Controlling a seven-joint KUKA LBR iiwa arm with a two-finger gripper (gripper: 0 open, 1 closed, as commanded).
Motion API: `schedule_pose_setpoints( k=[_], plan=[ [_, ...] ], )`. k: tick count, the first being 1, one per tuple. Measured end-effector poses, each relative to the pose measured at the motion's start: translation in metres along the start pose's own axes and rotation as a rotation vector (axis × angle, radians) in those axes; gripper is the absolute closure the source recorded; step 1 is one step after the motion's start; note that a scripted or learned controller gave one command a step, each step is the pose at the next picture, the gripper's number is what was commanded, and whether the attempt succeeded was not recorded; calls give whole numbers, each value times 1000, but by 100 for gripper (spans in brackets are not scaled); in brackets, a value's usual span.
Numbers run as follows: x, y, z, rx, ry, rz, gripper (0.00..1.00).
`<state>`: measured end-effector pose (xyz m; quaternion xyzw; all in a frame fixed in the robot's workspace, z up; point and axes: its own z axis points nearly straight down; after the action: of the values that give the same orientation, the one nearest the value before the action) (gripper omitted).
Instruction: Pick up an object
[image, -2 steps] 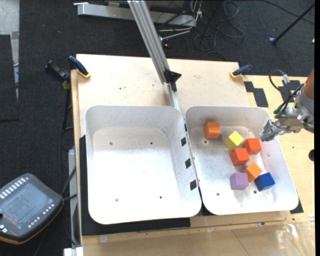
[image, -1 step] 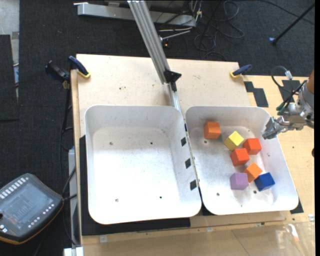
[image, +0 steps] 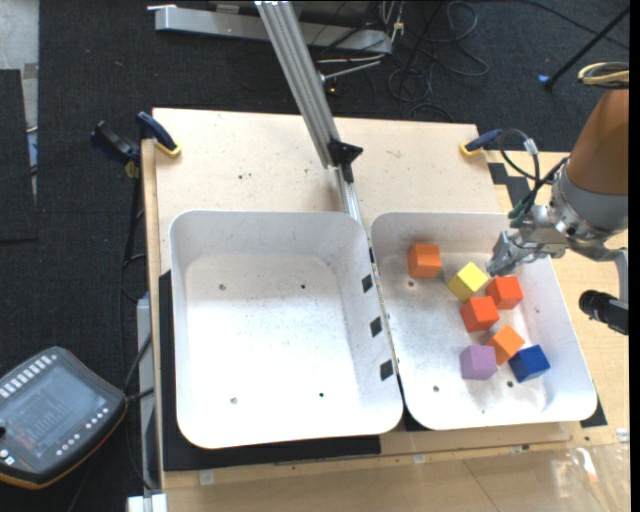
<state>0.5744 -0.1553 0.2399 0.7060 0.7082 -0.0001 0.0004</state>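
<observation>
- Nearest the camera in the right-hand shallow white bin (image: 560, 405) sits a small dark blue cube (image: 529, 363), tilted a little, touching a small orange cube (image: 507, 341) just above it.
- Beside those two, toward the bin's middle, lies a pale purple cube (image: 478, 361), matte and soft-edged like foam.
- Next up is a red-orange cube (image: 479, 312), and just beyond it, to the right, a second red-orange cube (image: 505, 291); the pair sit close together.
- A yellow cube (image: 467, 280) rests turned on the diagonal, just left of my fingertips.
- My two-finger gripper (image: 497, 264) hangs low over the gap between the yellow cube and the farther red-orange cube; I cannot tell how wide my fingers stand, and no cube shows between them.
- Farther left and apart from the cluster stands a lone orange cube (image: 425, 260).
- The left-hand shallow white bin (image: 200, 330) lies beside mine, their rims meeting at the middle.
</observation>
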Motion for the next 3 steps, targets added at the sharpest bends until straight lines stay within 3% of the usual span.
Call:
schedule_pose_setpoints(
  k=[2, 3],
  plan=[
    [117, 18, -1, 1, 3, -6, 100],
    [174, 39, 8, -1, 2, -6, 100]
  ],
)
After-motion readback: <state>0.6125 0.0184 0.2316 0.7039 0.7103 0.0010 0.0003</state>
